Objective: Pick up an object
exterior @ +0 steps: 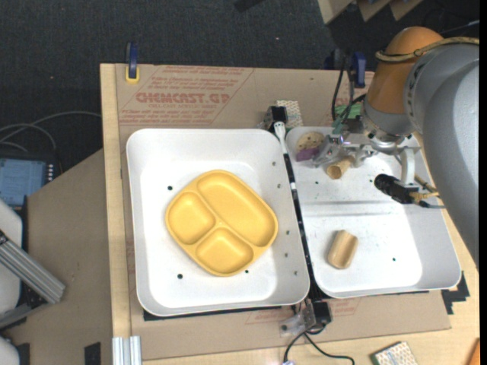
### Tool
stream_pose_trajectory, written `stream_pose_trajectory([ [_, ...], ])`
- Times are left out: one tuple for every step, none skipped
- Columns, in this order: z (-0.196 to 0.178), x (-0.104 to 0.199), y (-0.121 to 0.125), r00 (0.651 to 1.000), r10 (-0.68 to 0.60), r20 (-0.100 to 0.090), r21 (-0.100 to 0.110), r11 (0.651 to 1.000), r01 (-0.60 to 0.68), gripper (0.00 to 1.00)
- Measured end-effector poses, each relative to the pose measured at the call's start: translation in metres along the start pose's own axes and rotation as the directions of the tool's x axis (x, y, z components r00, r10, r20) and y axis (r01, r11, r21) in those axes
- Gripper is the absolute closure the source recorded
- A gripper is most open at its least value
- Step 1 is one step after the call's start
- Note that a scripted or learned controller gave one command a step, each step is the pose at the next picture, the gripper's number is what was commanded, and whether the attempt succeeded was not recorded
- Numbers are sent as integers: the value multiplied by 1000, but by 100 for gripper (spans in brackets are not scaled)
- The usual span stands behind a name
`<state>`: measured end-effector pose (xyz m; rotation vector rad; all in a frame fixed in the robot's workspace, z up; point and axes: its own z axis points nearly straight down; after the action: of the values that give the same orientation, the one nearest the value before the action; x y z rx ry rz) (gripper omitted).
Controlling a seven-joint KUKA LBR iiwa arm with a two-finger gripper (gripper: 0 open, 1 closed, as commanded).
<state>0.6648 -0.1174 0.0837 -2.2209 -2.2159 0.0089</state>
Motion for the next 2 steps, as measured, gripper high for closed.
stream_pose_trajectory([
  [-1,-56,2,1000,0,2,-12,1000,0,0],
  [-12,-54,3,1000,-3,5,-16,1000,3,100],
])
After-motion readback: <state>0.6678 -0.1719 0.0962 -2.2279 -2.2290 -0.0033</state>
